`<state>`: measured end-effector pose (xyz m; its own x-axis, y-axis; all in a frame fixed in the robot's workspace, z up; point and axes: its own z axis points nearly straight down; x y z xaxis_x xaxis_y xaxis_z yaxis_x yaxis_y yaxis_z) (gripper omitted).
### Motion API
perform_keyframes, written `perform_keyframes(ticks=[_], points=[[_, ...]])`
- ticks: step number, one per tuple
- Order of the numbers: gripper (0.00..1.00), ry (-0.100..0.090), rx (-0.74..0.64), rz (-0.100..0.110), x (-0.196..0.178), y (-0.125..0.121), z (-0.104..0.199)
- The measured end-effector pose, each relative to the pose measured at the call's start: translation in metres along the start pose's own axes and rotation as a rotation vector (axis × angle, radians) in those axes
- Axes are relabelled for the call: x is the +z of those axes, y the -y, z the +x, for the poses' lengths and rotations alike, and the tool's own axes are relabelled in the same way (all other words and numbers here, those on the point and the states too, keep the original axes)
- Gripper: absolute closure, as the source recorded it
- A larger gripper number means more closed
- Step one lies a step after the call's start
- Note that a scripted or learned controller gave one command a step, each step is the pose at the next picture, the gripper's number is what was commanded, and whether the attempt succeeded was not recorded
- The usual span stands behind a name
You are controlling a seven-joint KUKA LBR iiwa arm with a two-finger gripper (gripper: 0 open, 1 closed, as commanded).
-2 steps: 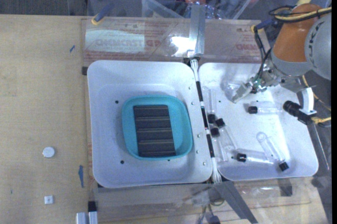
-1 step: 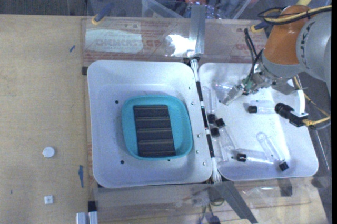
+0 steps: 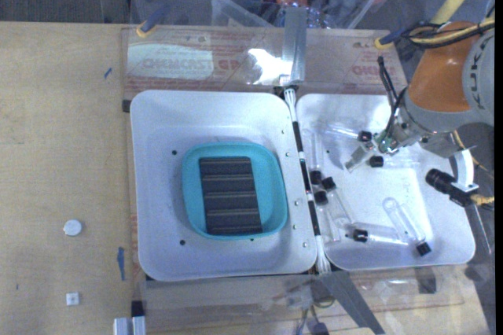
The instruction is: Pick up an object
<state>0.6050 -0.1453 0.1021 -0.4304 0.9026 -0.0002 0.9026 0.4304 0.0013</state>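
Camera view shows clear tubes with black caps scattered across the right bin, most toward six o'clock. At its twelve o'clock the jaws hang low over one tube; whether clenched or released, I cannot tell. Left bin holds a teal tray carrying a dark ridged block.

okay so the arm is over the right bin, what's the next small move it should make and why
Probably lower the end effector straight down toward the clear tube beneath it. It hangs over the right bin, nothing shows between its fingers, and that tube lies closest.
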Motion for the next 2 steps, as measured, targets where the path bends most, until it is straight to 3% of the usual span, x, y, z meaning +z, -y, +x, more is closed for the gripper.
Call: perform_keyframes(ticks=[1,2], points=[[0.00,-0.002,0.081,0.004,0.015,-0.047,-0.046],[0.00,0.002,0.047,-0.002,0.015,-0.009,-0.032]])
